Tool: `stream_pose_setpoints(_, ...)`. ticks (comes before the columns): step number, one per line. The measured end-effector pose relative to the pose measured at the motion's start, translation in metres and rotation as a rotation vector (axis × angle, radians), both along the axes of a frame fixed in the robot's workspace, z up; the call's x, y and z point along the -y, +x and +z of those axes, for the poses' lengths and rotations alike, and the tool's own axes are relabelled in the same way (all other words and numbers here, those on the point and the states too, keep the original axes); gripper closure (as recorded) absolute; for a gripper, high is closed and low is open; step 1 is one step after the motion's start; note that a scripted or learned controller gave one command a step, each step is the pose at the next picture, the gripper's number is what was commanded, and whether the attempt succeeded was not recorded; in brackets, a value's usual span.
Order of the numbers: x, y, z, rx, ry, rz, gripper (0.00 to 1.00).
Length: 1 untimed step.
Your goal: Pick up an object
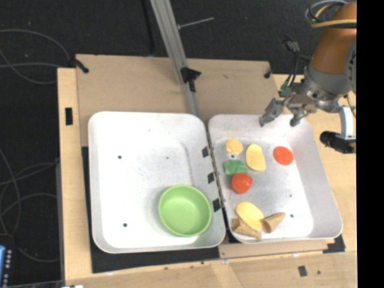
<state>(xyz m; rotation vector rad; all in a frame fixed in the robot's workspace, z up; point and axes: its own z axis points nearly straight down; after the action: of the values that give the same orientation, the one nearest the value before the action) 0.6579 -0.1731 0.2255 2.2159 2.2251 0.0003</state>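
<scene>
The gripper (280,117) is seen hovering above the far edge of the right bin (318,161), its fingers (264,119) spread apart and nothing held between them. Nearest below it sits the small red ball (283,155), on the bin floor, apart from the yellow piece (256,157) beside it. The ball is judged light, smooth, rigid toy plastic, likely to roll or slip; it should be pinched across its widest part. No label, brand or writing can be read anywhere.
</scene>
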Motion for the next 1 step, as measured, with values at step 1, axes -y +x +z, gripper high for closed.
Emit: stream_pose_setpoints(1,0.0006,-0.0001,0.0001,0.000,-0.001,0.000,0.00)
